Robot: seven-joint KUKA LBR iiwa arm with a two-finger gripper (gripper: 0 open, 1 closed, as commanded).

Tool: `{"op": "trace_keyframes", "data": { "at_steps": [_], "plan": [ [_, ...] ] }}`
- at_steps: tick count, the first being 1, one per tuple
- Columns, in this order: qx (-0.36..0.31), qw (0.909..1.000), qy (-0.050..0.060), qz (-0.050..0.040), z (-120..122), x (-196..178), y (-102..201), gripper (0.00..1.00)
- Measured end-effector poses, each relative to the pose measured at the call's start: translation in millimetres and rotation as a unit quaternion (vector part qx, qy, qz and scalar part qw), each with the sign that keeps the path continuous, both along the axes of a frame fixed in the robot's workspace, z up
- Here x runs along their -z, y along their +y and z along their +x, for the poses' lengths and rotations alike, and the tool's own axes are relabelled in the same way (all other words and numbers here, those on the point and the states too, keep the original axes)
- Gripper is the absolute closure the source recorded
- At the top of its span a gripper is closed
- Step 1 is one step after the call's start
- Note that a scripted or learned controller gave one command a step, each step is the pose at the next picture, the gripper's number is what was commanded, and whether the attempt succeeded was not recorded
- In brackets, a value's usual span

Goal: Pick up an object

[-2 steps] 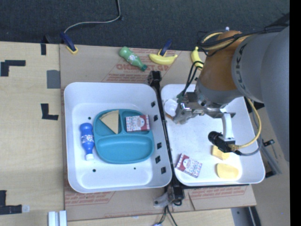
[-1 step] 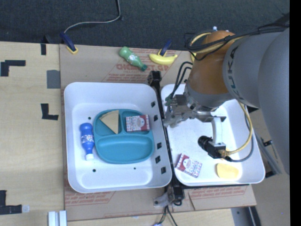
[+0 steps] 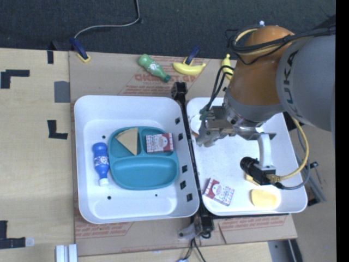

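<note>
the hand (image 3: 206, 134) hangs low over the right bin (image 3: 232, 153), toward 10 o'clock on its floor and close to its 9 o'clock wall; whether the hand is spread or pressed together i cannot tell, as the wrist hides it from above. the grey arm (image 3: 305, 75) with its orange band comes in from 2 o'clock of the hand. the things to pick from in this bin lie apart from the hand: a red and white packet (image 3: 219, 192) lies flat at 6 o'clock of the hand, near the bin's 6 o'clock wall, and a yellow lump (image 3: 264, 197) sits at 4 o'clock of the hand, in the bin's 5 o'clock corner, near the packet but not touching it. at 9 o'clock of the hand, past the black strip (image 3: 185, 141) between the two bins, is the left bin (image 3: 92, 113). in its middle rests a teal plate (image 3: 144, 174) with compartments: a red and white carton (image 3: 159, 143) lies in the compartment at 1 o'clock, a tan wedge (image 3: 128, 140) in the one at 11 o'clock, and the wide 6 o'clock compartment is bare teal. a blue bottle (image 3: 100, 162) lies along the plate's 9 o'clock edge, white cap toward 6 o'clock. outside the bins, on the surface (image 3: 32, 146) at 12 o'clock of the left bin, lie a green bottle (image 3: 154, 68) and, just beside it at its 3 o'clock, a banana (image 3: 189, 67).
</note>
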State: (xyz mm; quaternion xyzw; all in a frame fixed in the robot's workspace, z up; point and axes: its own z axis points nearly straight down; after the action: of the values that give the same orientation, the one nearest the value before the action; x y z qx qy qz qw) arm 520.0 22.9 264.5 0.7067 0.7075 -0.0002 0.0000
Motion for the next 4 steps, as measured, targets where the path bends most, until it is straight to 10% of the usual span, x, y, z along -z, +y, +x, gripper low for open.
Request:
{"op": "trace_keyframes", "data": {
  "at_steps": [1,2,4],
  "plan": [
    [0.001,1.0,0.0,-0.0005,26.3,3.3,-48.9,1.0],
    [0.001,1.0,0.0,-0.0004,26.4,3.3,-48.6,0.0],
    [0.001,1.0,0.001,-0.0003,60.4,59.0,-80.3,0.0]
  ]
}}
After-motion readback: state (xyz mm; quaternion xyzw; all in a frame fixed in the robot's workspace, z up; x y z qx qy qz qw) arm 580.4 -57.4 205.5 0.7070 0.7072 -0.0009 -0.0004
